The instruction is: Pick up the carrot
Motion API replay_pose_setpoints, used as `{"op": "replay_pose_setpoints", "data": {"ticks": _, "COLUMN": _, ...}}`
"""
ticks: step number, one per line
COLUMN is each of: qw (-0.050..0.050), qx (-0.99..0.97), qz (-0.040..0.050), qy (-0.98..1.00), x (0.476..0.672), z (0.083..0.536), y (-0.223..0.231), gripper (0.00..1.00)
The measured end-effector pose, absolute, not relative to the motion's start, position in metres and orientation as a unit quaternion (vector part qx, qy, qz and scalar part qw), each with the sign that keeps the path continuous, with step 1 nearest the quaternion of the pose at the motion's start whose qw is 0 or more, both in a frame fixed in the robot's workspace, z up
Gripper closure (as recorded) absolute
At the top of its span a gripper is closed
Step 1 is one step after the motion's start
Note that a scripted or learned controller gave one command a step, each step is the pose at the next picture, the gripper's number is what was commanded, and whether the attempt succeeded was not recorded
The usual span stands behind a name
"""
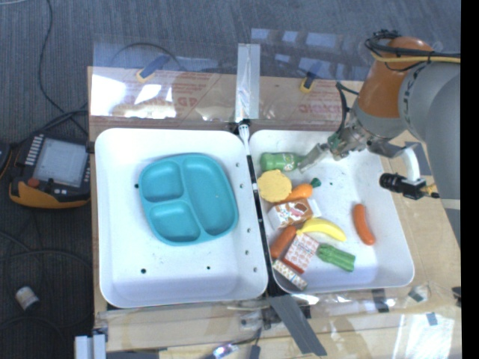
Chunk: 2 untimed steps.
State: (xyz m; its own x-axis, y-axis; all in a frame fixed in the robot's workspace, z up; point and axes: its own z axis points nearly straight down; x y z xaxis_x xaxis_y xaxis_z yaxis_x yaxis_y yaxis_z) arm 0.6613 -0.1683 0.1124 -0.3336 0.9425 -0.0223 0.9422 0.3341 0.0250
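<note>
The floor is dark grey carpet, with cables (45, 21) lying on it. A small screen box with an orange edge (49, 170) sits on the floor to the left. The desk (187, 96) is brown and holds two white bins side by side.

The left bin (120, 275) holds a blue plate (187, 198) with three parts.

The right bin (389, 268) holds toy food. The carrot (301, 192) is in the back left part of this bin, near the wall that the two bins share. It is short and orange, with a little dark green tip (315, 182) at its right end. It lies flat and a bit slanted, with the green end closer to the back. Its left end touches a round yellow toy (271, 186). A small packet (292, 212) lies just in front of it, and a yellow banana (325, 229) lies near the packet. A green bottle (278, 161) lies behind the carrot, close to the back edge of the bin. An orange sausage (364, 224) lies well apart, toward the right edge. A green vegetable (337, 258) and a red and white box (299, 254) are near the front edge.

The grey arm (434, 111) with its orange band (382, 88) reaches in over the back right corner of the bin. The hand (310, 158) points toward the green bottle and is just beside it. It sits behind the carrot and is not touching it. I cannot tell if the hand is clenched or released. Nothing can be seen in its grip.
</note>
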Motion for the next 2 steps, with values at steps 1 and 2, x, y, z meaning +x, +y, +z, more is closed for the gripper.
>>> {"op": "replay_pose_setpoints", "data": {"ticks": 1, "qw": 0.005, "qx": 0.561, "qz": 0.0006, "qy": 0.828, "x": 0.606, "z": 0.09, "y": -0.118, "gripper": 0.0}}
{"op": "replay_pose_setpoints", "data": {"ticks": 2, "qw": 0.006, "qx": 0.561, "qz": 0.0042, "qy": 0.827, "x": 0.608, "z": 0.101, "y": -0.116, "gripper": 1.0}}
